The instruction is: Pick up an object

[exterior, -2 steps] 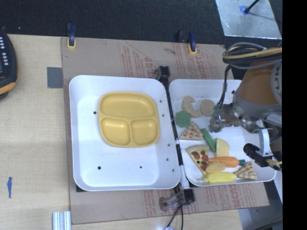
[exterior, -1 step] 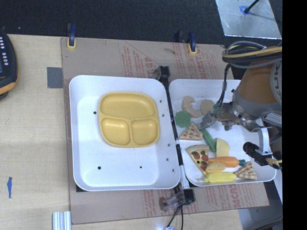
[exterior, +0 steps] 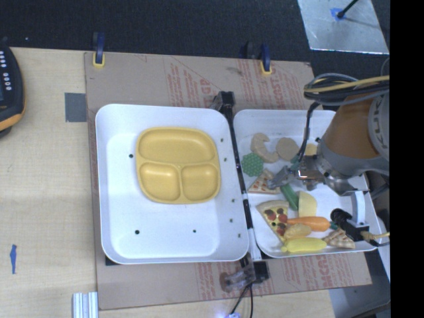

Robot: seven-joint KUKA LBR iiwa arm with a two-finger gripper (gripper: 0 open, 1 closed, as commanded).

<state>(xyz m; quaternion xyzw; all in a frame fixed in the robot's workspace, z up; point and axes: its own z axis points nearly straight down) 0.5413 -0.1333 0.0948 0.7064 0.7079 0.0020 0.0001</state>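
Observation:
The right bin [exterior: 246, 177] holds several toy foods. Among them are a green leafy piece [exterior: 252, 163], two tan cookies [exterior: 265, 148], a small pizza slice [exterior: 262, 185], a larger pizza slice [exterior: 274, 214], a green pod [exterior: 289, 196], an orange carrot [exterior: 309, 222] and a yellow piece [exterior: 305, 246]. My gripper [exterior: 285, 176] reaches in from the right and hangs low over the middle of this bin, just right of the small pizza slice and above the green pod. Nothing is visibly held in it.
The left bin [exterior: 119, 197] carries a yellow divided plate [exterior: 177, 163]. A black clip [exterior: 225, 101] sits where the bins meet at the back. Cables [exterior: 344, 81] loop over the arm's grey and orange wrist [exterior: 351, 138], which hides the right bin's far right corner.

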